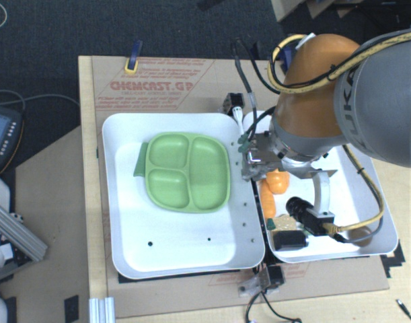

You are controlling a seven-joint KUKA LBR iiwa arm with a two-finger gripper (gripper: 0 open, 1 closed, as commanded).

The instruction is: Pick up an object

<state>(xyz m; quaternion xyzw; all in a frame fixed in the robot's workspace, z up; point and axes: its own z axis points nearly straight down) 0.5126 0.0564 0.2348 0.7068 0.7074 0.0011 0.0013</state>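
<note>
Approach step: claw (264, 171) beside round orange object (278, 182) in right white bin (356, 192) (grip state: cannot tell); next, centre and close.

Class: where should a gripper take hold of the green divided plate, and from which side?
Pinch the green divided plate by its thin rim on the camera-near edge, coming straight down: it lies flat, looks too wide to span, and bare left bin floor adjoins that edge.

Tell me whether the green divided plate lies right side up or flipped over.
Right side up: the green plate shows three hollow compartments facing the camera as it lies in the left bin.
</note>
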